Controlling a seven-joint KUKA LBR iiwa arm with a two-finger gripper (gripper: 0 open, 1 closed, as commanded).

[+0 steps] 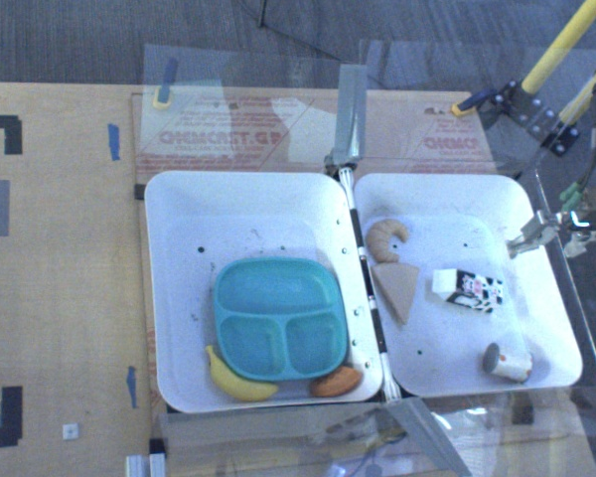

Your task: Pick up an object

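Note:
The left bin (179, 266) holds a teal divided plate (276, 318), with a yellow banana (236, 380) and a small orange item (336, 382) tucked against its near edge. In the right bin (517, 207) a brown croissant-shaped piece (386, 238) lies next to a tan wedge (397, 288) by the left wall. A white and black patterned packet (469, 288) sits in the middle. A small white cup (507, 362) lies on its side at the near right.
A metal divider (350, 127) runs back from between the two bins. A metal bracket (548, 232) juts over the right bin's right rim. Yellow poles with a black clamp (536, 107) stand at the far right. Blue tape marks dot the wooden bench (60, 266).

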